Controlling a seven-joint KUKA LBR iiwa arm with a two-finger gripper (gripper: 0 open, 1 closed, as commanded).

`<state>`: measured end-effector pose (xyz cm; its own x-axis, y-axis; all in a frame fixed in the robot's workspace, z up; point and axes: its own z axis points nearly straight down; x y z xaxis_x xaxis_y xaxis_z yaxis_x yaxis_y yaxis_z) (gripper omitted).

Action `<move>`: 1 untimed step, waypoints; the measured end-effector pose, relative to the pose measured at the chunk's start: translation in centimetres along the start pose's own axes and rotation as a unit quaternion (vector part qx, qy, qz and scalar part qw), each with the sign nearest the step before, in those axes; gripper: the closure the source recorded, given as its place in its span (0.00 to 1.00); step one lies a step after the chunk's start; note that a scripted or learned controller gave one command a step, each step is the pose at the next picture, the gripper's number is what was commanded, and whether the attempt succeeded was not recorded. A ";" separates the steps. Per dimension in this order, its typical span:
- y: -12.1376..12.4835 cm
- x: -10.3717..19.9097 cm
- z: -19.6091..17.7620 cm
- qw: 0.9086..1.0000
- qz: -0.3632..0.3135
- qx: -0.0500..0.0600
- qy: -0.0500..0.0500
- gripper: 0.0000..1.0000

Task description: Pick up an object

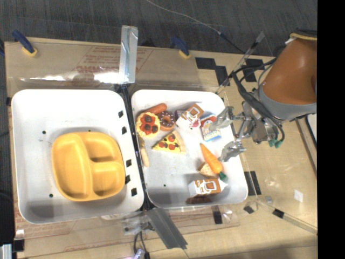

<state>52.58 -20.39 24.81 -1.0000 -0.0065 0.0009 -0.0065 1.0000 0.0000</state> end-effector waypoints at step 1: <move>-0.4 -1.4 14.7 0.999 -0.046 -0.002 0.003 0.00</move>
<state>54.00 -20.74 10.08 -0.9952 -0.0974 0.0063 -0.0974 0.9952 0.0035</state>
